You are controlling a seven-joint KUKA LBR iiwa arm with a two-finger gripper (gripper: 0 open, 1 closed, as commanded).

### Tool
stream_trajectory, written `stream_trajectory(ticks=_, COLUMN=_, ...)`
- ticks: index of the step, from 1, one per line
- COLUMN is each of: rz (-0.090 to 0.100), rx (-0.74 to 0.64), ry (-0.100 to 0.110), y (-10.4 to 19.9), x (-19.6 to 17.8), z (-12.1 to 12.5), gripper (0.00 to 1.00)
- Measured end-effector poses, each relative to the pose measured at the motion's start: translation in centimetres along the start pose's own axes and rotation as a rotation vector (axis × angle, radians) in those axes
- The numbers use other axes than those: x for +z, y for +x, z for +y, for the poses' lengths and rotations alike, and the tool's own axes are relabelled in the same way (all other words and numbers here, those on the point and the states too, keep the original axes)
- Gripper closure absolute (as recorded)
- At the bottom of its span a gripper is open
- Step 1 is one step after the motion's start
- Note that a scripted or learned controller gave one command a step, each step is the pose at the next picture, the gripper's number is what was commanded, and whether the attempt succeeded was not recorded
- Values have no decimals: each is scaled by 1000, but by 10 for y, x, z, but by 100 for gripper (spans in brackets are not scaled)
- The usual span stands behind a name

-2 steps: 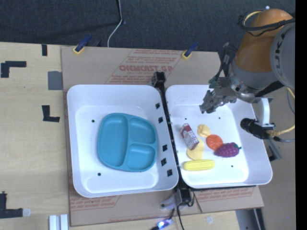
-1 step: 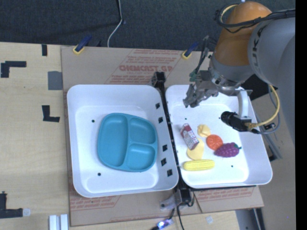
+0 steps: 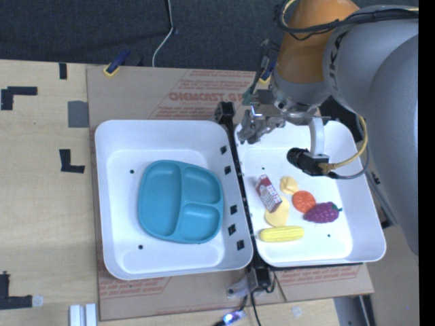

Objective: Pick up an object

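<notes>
- Gripper (image 3: 249, 129) hovers over right bin's (image 3: 340, 250) far left corner; whether its fingers are apart cannot be told
- Toy food pieces (image 3: 292, 206) lie nearby
- Blue plate (image 3: 180, 201) in left bin (image 3: 115, 182)

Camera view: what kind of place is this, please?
Probably a robotics lab test bench, not a home. A grey arm's gripper reaches over two white bins set on cardboard; one holds a teal divided plate, the other toy food such as plastic corn.

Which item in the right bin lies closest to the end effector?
The red-and-white packet. It lies at the upper left of the cluster, just below the end effector; the grapes and corn sit lower in the right bin.
</notes>
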State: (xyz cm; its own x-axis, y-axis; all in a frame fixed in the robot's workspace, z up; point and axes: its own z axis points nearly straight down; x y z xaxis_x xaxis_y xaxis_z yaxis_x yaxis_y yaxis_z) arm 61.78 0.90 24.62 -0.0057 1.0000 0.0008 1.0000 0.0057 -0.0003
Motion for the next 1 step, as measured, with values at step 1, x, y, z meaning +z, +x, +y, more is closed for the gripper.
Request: stream_trajectory(ticks=1, rz=0, rx=-1, ry=0, y=52, x=-4, z=9, gripper=100)
